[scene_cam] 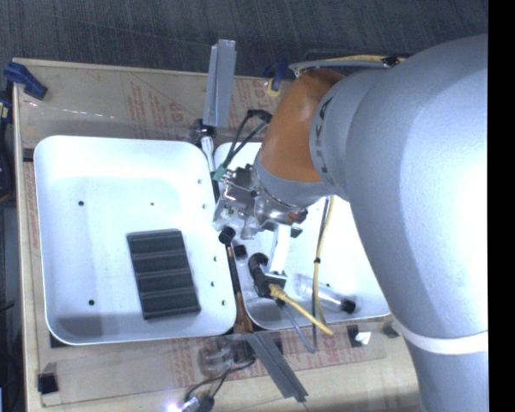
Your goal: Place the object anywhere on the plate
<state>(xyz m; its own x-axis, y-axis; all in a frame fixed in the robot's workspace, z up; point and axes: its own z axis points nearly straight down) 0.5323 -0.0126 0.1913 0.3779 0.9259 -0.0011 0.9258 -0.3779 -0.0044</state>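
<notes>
A dark grey ridged rectangular plate (163,273) lies flat in the left white bin (69,170), toward its front. My gripper (237,227) hangs over the wall between the two bins, just right of the plate's far corner, and the wrist hides its tips. A clear tube-like object with a black end (329,299) lies in the right bin (360,316) near the front wall, below and right of the gripper. The arm covers most of that bin.
The big grey arm with its orange band (292,136) fills the right side over the right bin. A grey metal bar (221,80) stands at the back between the bins. Blue clamps (24,79) sit at the bench's back left corner.
</notes>
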